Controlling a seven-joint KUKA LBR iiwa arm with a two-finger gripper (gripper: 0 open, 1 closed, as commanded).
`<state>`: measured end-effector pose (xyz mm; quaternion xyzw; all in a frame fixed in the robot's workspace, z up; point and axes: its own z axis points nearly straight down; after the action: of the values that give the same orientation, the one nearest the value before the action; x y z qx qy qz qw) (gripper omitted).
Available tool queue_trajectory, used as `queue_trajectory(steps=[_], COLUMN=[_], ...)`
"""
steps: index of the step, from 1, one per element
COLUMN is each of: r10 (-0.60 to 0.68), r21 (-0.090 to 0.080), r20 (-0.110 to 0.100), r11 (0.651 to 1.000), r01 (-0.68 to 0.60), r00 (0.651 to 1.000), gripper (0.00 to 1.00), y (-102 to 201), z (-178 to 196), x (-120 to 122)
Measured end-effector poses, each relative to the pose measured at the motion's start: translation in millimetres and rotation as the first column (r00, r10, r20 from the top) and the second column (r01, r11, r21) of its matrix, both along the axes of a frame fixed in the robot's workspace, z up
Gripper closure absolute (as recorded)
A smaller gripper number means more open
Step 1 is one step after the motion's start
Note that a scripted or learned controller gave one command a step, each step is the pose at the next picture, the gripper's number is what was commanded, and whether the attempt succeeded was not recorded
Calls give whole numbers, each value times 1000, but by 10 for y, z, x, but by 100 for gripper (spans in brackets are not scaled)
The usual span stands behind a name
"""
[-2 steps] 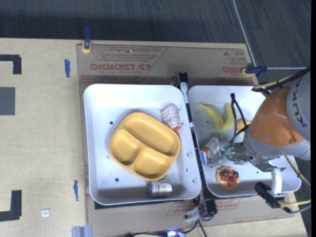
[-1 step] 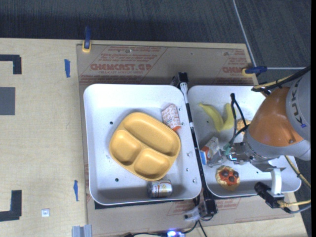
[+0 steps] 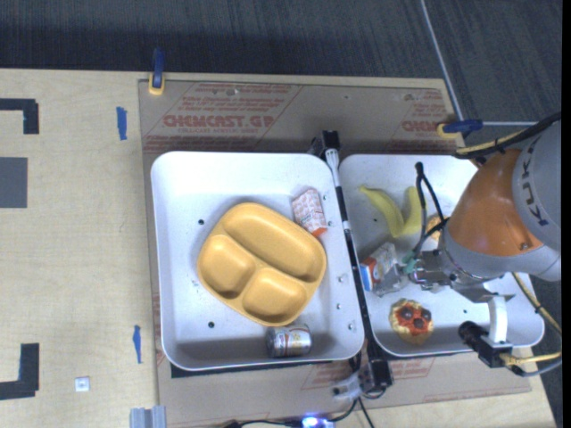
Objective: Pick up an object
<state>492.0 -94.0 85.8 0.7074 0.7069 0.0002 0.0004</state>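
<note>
Dark grey carpet point(image 3: 268, 16) runs behind a pale wooden bench point(image 3: 71, 266), on which a brown cardboard sheet point(image 3: 223, 114) lies under two shallow white bins set side by side.

Left bin point(image 3: 169, 239): a yellow three-compartment tray point(image 3: 260, 262) lies at its centre, turned at a slant. A small red-and-white packet point(image 3: 309, 210) sits just beside the tray's upper right edge. A metal can point(image 3: 289, 341) lies on its side near the bin's lower wall, just below the tray.

Right bin point(image 3: 446, 176): a yellow banana point(image 3: 385, 210) lies in the upper part, with a second yellow piece point(image 3: 412, 210) just to its right. A crumpled clear-and-red wrapper point(image 3: 382, 270) lies against the bin's left wall. A round red-and-yellow item point(image 3: 411, 319) rests near the lower wall, below the wrapper.

My arm point(image 3: 500, 217) enters from the right, its orange band over the right bin's upper right area. My gripper point(image 3: 419, 270) sits low at the middle of the right bin, just beside the wrapper's right edge and above the round item. My wrist and cabling hide the jaws, so I cannot tell how wide they stand, nor whether they touch the wrapper. Nothing is visibly held between them.
</note>
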Motion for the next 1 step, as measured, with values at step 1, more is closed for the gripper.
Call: queue_trajectory(steps=[1], r10=[1], r21=[0], r20=[4], r11=[1000], r01=[-1], r00=[1000], gripper=[0], y=[12], z=[3], x=[-108])
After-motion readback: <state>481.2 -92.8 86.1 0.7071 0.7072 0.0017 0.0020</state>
